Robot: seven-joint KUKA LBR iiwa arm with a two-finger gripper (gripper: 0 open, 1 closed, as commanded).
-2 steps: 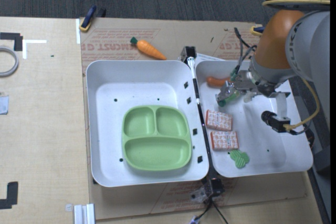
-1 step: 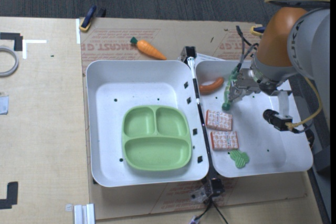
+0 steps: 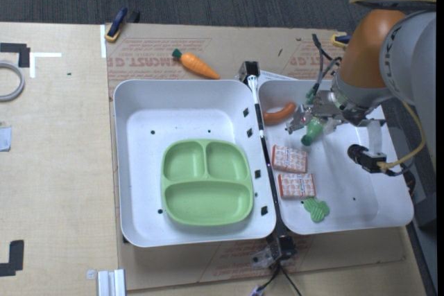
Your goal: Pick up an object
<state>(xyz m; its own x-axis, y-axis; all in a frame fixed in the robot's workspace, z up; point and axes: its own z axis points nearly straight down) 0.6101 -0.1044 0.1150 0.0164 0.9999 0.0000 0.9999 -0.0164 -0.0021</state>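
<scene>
Gripper [image 3: 313, 123] in the right bin [image 3: 388, 208], clenched on a green bottle [image 3: 311, 132] seen between its fingers. Sausage [image 3: 279, 112] lies just left of it; two cartons [image 3: 290, 159] just below. Lift straight up, steadily, to clear these neighbours.

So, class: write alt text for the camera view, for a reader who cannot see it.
A grey robot arm's end effector hangs over the right white bin, at a green object near a sausage and two cracker packs. The left bin holds a green divided plate; a toy carrot lies outside.
</scene>
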